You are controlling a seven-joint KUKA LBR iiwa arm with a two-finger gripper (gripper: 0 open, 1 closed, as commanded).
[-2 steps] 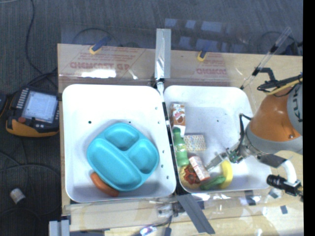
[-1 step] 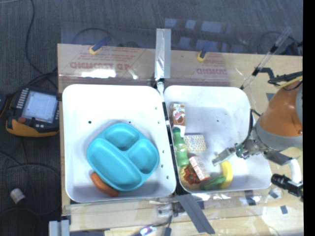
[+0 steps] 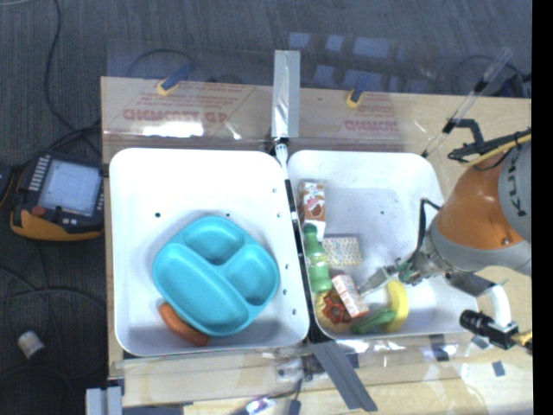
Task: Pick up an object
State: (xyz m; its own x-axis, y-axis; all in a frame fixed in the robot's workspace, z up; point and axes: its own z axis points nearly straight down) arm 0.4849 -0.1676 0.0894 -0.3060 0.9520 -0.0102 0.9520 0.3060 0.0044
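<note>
Pincer is low in the right bin, coming in from the right. Tips sit just beside the banana and near the red-and-white packet. Can't tell whether its jaws are wide or narrow, and nothing is visibly held.

Candidates are all bunched in the front-left corner of that bin: banana, packet, green bottle along the divider, a green pepper-like thing at the front wall, a flat mesh-patterned card, and a snack box further back.

Left bin has a blue divided plate lying on an orange thing.

My read: approach stage, no grasp yet.

Advice:
- commit to one item, the banana is closest
- straddle its short axis
- drop straight down
- avoid clipping the packet
</note>
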